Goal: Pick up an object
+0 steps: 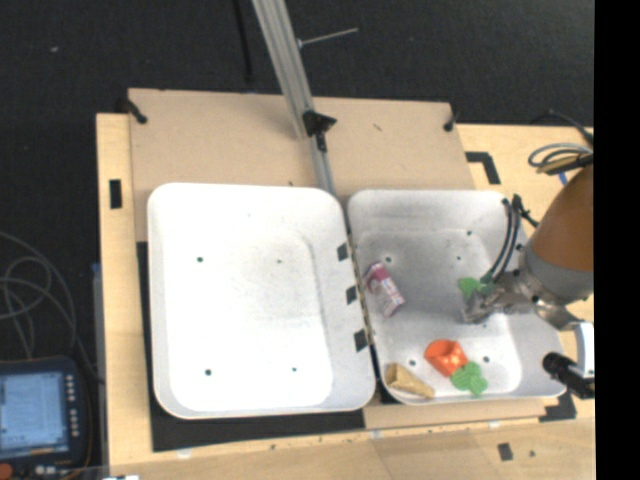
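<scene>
My gripper (pixel 480 303) is low in the right bin (pixel 420 218), near its right side, reaching in from the right. A small green object (pixel 468 287) lies right at its tip; whether it sits between the fingers is not visible. Near the bin's front lie an orange-red object (pixel 444 355), a second green piece (pixel 469 379) just beside it, and a tan wedge (pixel 408 380) at the front left corner. A pink and white packet (pixel 384 287) rests near the bin's left wall.
The left bin (pixel 250 298) stands beside the right one, their walls touching. A slanted metal rail (pixel 290 68) runs from the top down to the bins' shared back corner. Cables (pixel 560 156) lie at the right, and a screen (pixel 35 408) sits at bottom left.
</scene>
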{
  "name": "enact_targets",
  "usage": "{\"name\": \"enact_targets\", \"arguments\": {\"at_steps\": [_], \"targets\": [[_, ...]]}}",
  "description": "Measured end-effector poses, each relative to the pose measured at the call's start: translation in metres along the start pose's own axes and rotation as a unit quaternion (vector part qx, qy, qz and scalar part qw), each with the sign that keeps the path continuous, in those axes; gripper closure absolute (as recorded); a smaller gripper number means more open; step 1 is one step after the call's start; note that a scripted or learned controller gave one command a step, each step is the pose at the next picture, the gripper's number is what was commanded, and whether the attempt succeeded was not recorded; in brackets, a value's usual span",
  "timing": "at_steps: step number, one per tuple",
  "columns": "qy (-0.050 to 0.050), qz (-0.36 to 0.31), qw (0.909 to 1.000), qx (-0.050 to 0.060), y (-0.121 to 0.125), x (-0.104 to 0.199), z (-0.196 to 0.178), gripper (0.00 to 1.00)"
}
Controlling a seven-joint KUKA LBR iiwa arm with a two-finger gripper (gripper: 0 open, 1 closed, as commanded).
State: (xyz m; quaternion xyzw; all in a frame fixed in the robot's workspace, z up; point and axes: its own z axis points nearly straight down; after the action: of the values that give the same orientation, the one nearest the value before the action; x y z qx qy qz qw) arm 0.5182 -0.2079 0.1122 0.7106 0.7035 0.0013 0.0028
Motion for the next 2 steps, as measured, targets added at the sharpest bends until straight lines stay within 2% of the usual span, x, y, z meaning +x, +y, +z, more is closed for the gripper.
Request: {"name": "enact_targets", "arguments": {"at_steps": [1,2], "targets": [[0.0,-0.005,1.0,0.0,0.004,-0.003,-0.044,1.0],[-0.001,-0.006,1.0,-0.002,0.008,-0.013,-0.105,1.0]]}}
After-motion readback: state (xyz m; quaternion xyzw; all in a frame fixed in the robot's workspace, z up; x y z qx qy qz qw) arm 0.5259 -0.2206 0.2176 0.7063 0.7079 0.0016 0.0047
